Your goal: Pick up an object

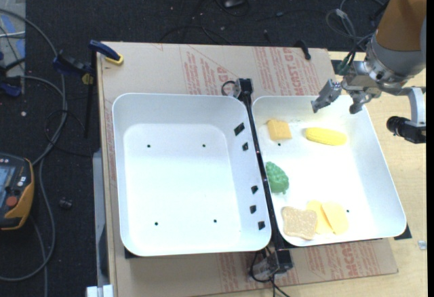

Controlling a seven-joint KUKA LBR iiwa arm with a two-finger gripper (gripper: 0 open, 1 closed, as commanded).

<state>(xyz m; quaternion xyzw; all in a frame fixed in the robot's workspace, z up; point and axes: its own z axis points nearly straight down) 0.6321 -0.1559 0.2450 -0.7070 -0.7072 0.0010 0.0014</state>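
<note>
A grey KUKA arm [400, 17] with an orange band reaches in from the right above a cardboard-topped bench [203, 68], its 2-finger gripper [337, 102] hanging over the far edge of the right bin [380, 173]. The 2 fingers [325, 95] are spread well apart and nothing sits between them.

Inside the right bin lie 5 pieces of toy food. A yellow corn cob [326, 136] rests on its side near the far wall, just below and slightly forward of the gripper. Beside it to the left sits a small orange-yellow block [279, 129], apart from the cob. A green broccoli-like piece [277, 177] lies against the bin's left wall, roughly midway along it. At the near end, a tan slice of bread [299, 222] touches a yellow cheese-like wedge [328, 216] on its right; whether the 2 overlap cannot be told.

The left bin [135, 112] stands just beside the right one, the 2 walls meeting along a dark seam with black clips [253, 188].

Beyond the bench, cables [224, 1] trail across a dark floor, a blue-and-yellow clamp [107, 53] grips the board's far left corner, and an orange-edged handheld device [15, 190] lies at the far left.
</note>
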